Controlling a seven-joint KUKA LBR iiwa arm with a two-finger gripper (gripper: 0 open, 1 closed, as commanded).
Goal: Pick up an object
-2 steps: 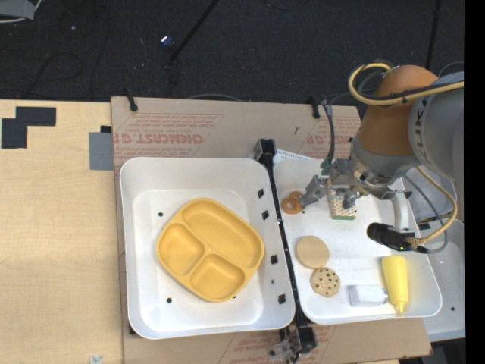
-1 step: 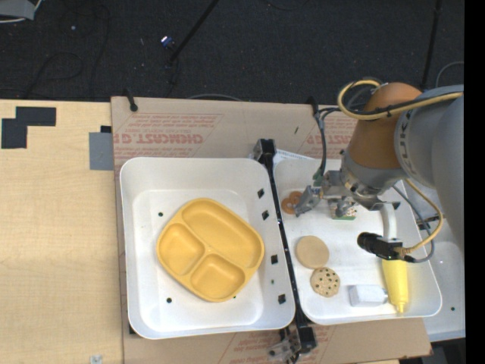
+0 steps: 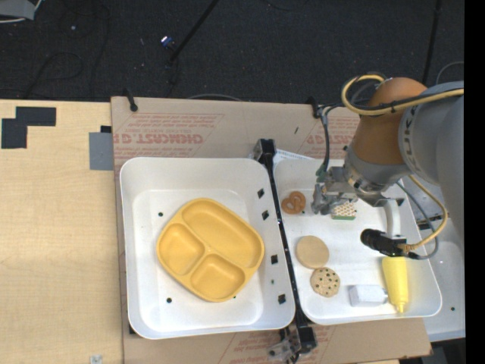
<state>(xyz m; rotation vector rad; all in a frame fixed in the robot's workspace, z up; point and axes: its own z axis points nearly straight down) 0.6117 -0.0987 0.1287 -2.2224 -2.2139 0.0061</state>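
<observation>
A grey robot arm (image 3: 394, 142) with an orange band reaches in from the right over two shallow white bins set side by side. Its gripper (image 3: 327, 199) hangs low over the far part of the right bin (image 3: 356, 264). From here I cannot tell whether it is released or clenched, and nothing is plainly held in it. Two things flank it: a small brown pretzel (image 3: 293, 202) just to its left, and a small pale checkered piece with a green edge (image 3: 344, 211) just to its right and slightly nearer. The checkered piece looks the closer of the two, so a pick most likely calls for a short shift right and toward the near side. Nearer in the same bin lie a flat tan disc (image 3: 311, 251), a round chocolate-chip cookie (image 3: 325, 281), a small white block (image 3: 367, 295) and a yellow squeeze bottle (image 3: 396, 283) lying with its long axis running near to far. The left bin (image 3: 144, 279) holds a yellow divided plastic plate (image 3: 210, 249), well apart from the gripper.
</observation>
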